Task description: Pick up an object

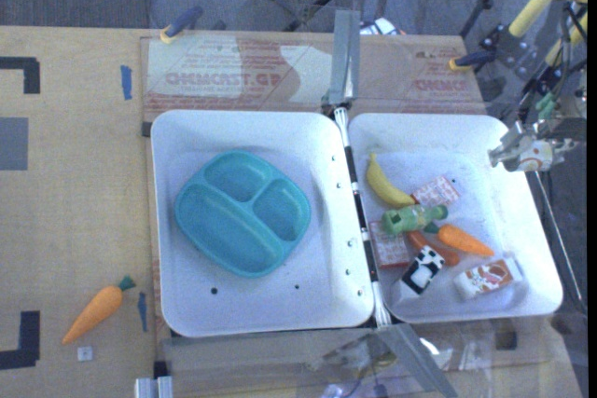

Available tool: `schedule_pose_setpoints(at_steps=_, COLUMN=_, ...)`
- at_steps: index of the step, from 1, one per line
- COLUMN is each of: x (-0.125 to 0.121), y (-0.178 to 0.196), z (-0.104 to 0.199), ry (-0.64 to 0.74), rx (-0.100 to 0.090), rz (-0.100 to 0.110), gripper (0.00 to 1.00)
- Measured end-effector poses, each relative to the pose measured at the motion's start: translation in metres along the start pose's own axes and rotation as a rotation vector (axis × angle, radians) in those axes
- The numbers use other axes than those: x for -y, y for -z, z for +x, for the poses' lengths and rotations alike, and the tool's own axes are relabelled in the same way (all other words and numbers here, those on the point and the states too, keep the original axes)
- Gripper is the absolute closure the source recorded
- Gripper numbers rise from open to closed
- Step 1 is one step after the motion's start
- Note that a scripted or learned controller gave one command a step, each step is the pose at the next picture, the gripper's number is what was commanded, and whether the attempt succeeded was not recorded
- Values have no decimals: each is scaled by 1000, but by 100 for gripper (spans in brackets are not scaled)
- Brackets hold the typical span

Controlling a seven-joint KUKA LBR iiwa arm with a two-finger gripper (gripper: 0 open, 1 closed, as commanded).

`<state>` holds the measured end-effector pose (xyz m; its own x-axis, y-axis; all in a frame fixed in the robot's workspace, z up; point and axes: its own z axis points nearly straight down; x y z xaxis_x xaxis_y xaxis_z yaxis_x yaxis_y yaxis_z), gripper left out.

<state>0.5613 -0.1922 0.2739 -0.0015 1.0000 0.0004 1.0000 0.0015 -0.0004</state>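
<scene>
One camera hung fixed above the counter (75, 200), looking down at a slant from some way off. It took in both white bins (177, 130) side by side, with dark floor and stands along the far edge.

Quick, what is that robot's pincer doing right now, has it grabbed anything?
Pincer: over the right white bin's far right rim, nothing visibly held; open or closed cannot be told.

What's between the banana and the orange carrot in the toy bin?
In the camera view, a green bottle lies between the banana and the carrot, touching the carrot's near end.
</scene>
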Motion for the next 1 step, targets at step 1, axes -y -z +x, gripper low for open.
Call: schedule_pose_setpoints(at_steps=1, x=-15, y=-101, z=11, ry=208, rx=0, rz=-1, gripper=0)
